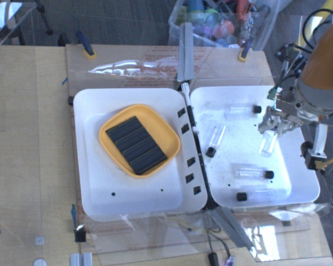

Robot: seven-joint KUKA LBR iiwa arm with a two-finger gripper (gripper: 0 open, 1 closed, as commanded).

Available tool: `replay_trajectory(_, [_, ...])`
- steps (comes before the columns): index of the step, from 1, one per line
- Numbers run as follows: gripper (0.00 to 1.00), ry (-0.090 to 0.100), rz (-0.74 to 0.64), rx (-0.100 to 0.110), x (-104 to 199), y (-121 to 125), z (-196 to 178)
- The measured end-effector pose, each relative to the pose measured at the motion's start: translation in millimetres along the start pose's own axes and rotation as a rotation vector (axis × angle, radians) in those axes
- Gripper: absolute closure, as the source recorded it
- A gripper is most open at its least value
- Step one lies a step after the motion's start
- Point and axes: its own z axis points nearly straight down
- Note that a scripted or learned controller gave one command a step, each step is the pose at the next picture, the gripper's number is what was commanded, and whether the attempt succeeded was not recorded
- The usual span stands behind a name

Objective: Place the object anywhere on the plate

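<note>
No writing can be read anywhere. The gripper [275, 125] hangs over the right bin [305, 190], a clear vial [267, 143] pinched between its fingers [265, 125]. More clear, black-capped vials lie scattered below — one [253, 174] near the front, another [214, 140] by the divider. In the left bin [89, 198] sits the yellow plate [114, 127], bearing a dark ribbed block [139, 144].

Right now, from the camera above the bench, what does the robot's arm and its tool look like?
The grey KUKA arm enters from the right with a rounded orange band above the wrist. Black and yellow cables loop around its upper part. The small metallic tool looks silver-grey, with darker fittings on the wrist above it.
</note>
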Motion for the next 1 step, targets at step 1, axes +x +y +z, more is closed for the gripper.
replay_trajectory(1, [0.0,0.0,0.0,0.0,-0.1,0.0,0.0])
